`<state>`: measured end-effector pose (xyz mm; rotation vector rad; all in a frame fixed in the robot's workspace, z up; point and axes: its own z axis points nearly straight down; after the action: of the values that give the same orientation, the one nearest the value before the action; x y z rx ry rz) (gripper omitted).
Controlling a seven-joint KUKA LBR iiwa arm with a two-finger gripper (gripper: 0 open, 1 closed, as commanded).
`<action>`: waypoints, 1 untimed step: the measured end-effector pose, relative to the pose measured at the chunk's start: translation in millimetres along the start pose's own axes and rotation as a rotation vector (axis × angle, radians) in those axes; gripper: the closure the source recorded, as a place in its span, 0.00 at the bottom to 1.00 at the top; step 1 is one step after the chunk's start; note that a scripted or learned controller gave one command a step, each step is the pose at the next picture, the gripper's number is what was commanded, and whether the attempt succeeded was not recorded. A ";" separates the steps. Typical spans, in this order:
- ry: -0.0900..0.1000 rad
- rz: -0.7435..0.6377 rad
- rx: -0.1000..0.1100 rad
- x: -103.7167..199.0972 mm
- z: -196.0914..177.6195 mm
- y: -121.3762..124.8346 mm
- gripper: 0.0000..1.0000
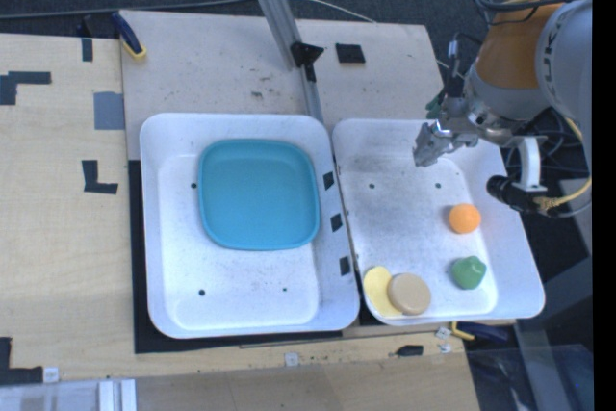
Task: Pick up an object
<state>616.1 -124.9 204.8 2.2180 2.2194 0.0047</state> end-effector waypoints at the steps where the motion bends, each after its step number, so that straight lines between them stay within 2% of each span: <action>1: 0.000 0.001 0.000 -4.7 -61.8 1.0 1.00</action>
<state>616.7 -129.6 266.6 2.2185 2.2188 0.0045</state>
